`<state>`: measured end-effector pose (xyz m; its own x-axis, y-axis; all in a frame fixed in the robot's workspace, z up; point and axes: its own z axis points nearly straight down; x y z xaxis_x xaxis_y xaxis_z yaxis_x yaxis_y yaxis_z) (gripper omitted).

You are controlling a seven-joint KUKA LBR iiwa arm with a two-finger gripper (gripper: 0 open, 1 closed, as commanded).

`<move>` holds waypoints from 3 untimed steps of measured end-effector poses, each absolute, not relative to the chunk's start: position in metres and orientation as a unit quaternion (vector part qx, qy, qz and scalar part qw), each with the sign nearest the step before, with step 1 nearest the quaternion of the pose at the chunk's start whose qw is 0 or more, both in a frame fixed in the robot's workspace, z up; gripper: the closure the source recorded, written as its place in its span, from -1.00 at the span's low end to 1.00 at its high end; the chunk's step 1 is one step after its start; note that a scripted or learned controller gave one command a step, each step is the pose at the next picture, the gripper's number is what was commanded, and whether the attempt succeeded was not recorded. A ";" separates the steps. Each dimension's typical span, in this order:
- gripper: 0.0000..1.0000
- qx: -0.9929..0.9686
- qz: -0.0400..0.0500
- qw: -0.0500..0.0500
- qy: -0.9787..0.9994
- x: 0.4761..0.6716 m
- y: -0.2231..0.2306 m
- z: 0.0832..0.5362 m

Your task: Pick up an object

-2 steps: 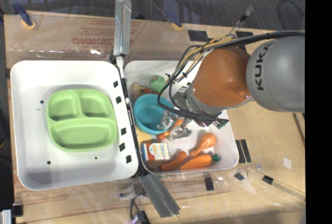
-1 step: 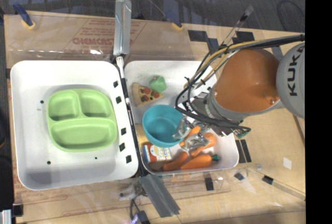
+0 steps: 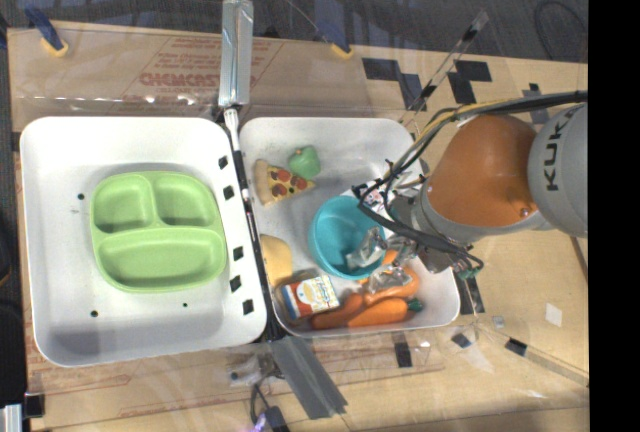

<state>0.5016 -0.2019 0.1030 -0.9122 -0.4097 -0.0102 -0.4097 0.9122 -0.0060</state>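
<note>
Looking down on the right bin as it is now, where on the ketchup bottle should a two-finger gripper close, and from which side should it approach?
Probably across the ketchup bottle's labelled middle, coming straight down. It lies on its side along the right bin's near wall, with the carrot close against one end, so fingers would fit best either side of its narrow width, not end to end.

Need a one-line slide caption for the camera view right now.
KUKA arm's gripper hovers over a blue bowl in the right bin, among toy pizza, carrot and bottle; green tray sits left.
</note>
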 end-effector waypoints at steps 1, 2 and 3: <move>1.00 -0.147 -0.005 0.011 0.989 0.510 -0.121 0.100; 1.00 -0.074 0.000 0.003 0.997 0.492 -0.062 0.194; 1.00 -0.199 0.000 0.001 0.980 0.532 -0.048 0.220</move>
